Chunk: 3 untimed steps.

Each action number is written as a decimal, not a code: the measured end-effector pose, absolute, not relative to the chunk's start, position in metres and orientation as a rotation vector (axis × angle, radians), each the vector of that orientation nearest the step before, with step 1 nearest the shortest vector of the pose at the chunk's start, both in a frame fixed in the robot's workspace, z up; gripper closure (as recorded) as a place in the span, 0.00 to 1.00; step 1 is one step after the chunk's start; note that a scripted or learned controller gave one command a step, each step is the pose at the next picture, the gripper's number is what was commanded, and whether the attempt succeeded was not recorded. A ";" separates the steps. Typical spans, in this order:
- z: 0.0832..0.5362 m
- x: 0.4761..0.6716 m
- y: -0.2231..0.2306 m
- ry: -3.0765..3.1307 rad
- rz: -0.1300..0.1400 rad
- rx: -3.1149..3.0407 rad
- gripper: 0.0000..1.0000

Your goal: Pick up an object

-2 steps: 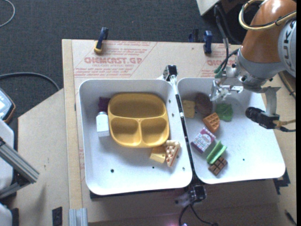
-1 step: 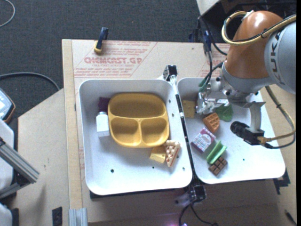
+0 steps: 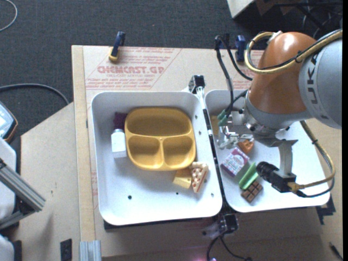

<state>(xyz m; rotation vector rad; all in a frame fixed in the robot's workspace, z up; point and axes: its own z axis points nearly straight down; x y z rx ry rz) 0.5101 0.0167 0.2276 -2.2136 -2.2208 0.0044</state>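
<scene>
Left bin holds a yellow tray partly hiding a white bottle; a pizza slice lies below; right of centre, my wrist covers my gripper, grip state impossible to tell, over a pink packet

Red print runs across the brown board behind the left bin: it reads roughly "CHEMCAST GP", the smaller lines under it too blurred to read. On the grey arm, part of "KUKA" shows.
</scene>
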 end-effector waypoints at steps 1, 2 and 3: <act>0.229 0.523 0.001 -2.222 -0.001 -2.224 1.00; 0.217 0.514 0.004 -2.218 0.004 -2.219 1.00; 0.227 0.528 0.011 -2.225 -0.003 -2.221 1.00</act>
